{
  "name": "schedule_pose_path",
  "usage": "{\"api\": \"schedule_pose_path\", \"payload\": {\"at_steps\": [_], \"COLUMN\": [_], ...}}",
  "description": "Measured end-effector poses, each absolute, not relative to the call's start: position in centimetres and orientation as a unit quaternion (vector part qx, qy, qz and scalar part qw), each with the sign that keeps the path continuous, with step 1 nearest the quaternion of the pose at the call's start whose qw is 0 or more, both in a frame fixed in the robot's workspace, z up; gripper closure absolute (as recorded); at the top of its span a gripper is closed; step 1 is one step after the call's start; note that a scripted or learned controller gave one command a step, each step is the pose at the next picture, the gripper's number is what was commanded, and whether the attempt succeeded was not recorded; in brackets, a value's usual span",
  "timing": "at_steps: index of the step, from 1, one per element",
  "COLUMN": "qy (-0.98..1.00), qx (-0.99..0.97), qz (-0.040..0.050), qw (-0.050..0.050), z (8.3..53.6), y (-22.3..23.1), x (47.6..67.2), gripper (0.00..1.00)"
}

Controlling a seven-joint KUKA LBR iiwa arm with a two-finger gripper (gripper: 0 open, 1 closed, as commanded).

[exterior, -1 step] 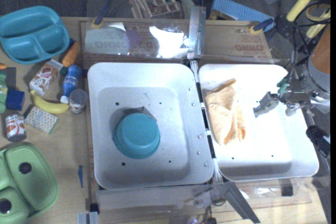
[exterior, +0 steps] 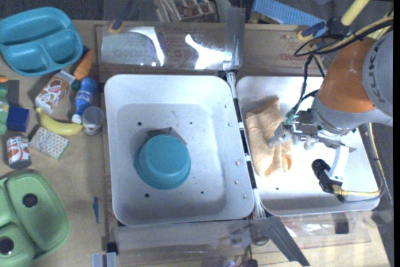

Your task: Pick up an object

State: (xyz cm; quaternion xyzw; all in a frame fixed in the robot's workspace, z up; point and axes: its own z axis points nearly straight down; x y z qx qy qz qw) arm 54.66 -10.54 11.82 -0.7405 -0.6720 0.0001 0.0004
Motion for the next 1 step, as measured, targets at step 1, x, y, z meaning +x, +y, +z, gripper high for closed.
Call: {"api": "schedule_pose_path", "payload": {"at_steps": [1], "qy": [-0.769], "qx": [-0.639], "qz": [-0.0046], "qw": [-0.006], "z": [9.35], "y": [-10.36], "x": [55.69], "gripper": [0.0]}}
